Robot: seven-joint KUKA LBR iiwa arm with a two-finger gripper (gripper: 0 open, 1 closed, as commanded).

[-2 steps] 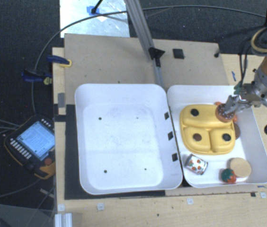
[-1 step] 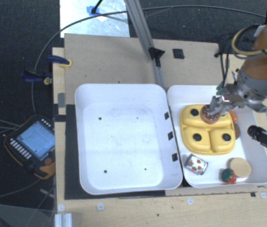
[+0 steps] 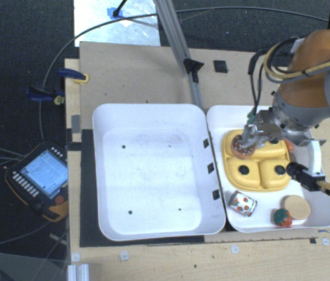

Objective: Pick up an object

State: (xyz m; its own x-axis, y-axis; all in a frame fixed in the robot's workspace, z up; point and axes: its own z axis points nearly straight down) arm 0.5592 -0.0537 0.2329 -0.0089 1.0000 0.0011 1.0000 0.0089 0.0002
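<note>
My tool point(image 3: 248, 140) hangs low over the yellow tray point(image 3: 258, 167) in the right bin point(image 3: 323, 215), right above a brown ring point(image 3: 244, 151) (grip state: I can't tell).

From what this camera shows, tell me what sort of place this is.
Most likely a robotics lab test bench. An industrial arm's gripper works over a yellow compartment tray in the right white bin, a teach pendant lies on the dark floor, and clamps hold the board.
</note>
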